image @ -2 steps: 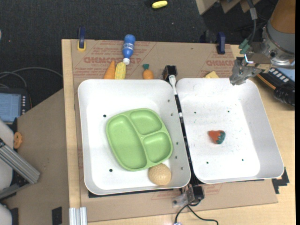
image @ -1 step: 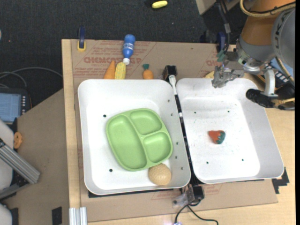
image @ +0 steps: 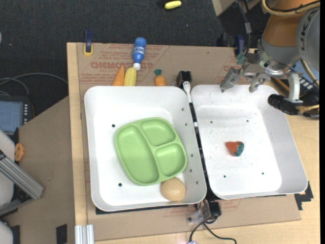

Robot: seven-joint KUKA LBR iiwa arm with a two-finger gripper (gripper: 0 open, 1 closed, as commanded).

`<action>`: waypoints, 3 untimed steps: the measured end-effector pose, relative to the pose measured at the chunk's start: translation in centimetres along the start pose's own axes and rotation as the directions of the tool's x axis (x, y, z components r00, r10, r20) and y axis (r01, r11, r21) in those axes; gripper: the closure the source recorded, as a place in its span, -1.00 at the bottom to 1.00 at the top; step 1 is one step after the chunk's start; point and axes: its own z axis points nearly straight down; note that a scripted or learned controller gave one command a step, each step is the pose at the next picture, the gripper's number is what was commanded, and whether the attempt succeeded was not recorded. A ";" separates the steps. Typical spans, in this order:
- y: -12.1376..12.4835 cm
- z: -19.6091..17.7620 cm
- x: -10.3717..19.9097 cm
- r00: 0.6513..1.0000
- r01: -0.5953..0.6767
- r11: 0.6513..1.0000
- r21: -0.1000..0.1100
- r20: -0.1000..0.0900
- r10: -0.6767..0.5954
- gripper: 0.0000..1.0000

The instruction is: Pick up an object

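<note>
Strawberry (image: 234, 148) lies crosswise (green end rt).

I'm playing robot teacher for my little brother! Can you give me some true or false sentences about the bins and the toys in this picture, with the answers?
1. The green plate lies in the left bin. True.
2. The small red toy sits on the green plate. False: it lies alone in the right bin.
3. The gripper has its fingers open above the right bin's far edge. True.
4. The gripper holds the tan ball. False: the ball lies in the left bin, beside the plate's near edge.
5. The blue bottle lies on the cardboard behind the bins. True.
</note>
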 end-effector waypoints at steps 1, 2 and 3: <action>-4.0 13.0 1.0 1.000 -0.001 1.000 0.006 -0.002 0.001 -1.00; -10.2 12.5 -2.4 1.000 -0.005 1.000 0.007 -0.001 0.006 -1.00; -9.8 11.4 -2.1 1.000 -0.002 1.000 -0.002 0.000 0.002 1.00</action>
